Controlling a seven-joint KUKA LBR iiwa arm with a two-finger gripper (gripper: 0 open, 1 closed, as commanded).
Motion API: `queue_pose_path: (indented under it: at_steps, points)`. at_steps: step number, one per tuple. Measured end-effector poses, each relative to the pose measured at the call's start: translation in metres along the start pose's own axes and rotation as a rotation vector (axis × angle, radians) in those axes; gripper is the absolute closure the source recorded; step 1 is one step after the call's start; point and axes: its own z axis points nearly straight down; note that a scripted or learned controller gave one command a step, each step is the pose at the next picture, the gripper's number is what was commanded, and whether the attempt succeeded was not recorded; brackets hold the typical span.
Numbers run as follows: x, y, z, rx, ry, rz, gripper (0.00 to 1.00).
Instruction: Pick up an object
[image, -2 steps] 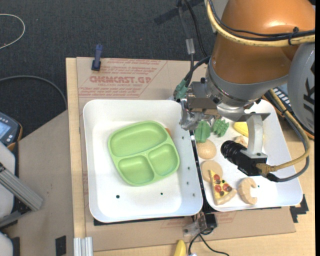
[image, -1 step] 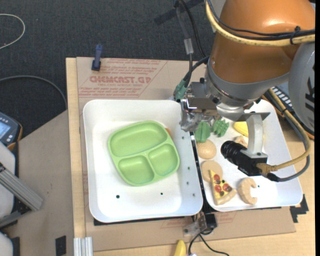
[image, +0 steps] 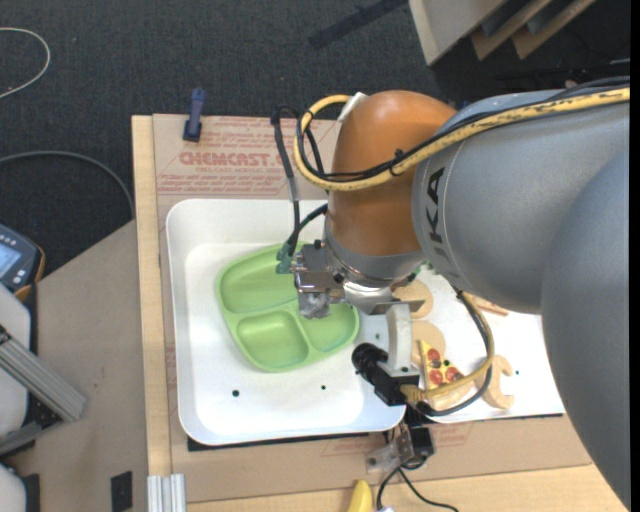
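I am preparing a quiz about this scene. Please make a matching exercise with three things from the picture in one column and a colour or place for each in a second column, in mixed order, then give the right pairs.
Things:
1. divided plate
2. pizza slice toy
3. clip

Descriptions:
A. blue, on the brown board beyond the bins
B. green, lying in the left bin
C. yellow with red spots, in the right bin, below the arm

Right pairs: 1-B, 2-C, 3-A
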Motion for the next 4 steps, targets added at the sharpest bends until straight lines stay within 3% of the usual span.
queue_pose_path:
  at_steps: [1,2,3,4]
  points:
    - [-0.074,0.016,-0.001,-0.008,0.0,0.008,1.0]
    - [-0.083,-0.001,-0.212,-0.029,0.006,-0.001,1.0]
    - [-0.058,0.007,-0.01,0.005,-0.001,0.001,1.0]
    - [-0.113,-0.002,-0.046,-0.014,0.001,0.004,1.0]
